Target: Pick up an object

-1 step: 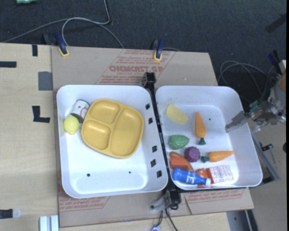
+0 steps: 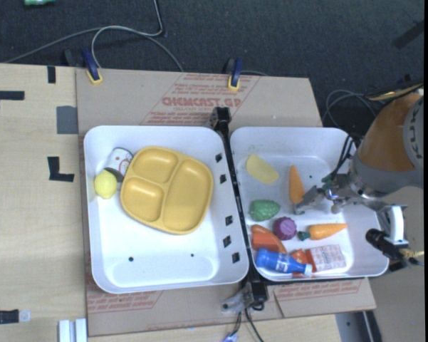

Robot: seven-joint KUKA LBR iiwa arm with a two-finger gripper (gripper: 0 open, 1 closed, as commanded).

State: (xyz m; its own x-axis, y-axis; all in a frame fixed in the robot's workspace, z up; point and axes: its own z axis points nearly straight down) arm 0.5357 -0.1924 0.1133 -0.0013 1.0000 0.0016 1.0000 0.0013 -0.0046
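The right bin (image 2: 310,135) holds several toy foods: a pale yellow piece (image 2: 261,169), an upright orange carrot (image 2: 295,184), a green piece (image 2: 265,209), a purple ball (image 2: 285,228), a second carrot (image 2: 326,230) lying flat, an orange-red piece (image 2: 266,239), a blue bottle (image 2: 279,263) and a red-and-white packet (image 2: 326,258). My gripper (image 2: 315,197) hangs low over the bin's right half, just right of the upright carrot and above the flat one. Nothing is seen between its fingers.
The left bin (image 2: 100,248) holds a yellow divided plate (image 2: 166,189), a small yellow ball (image 2: 106,184) and a white-and-black item (image 2: 118,160). A black divider (image 2: 231,191) runs between the bins. The grey and orange arm (image 2: 392,148) stands over the right bin's right edge.
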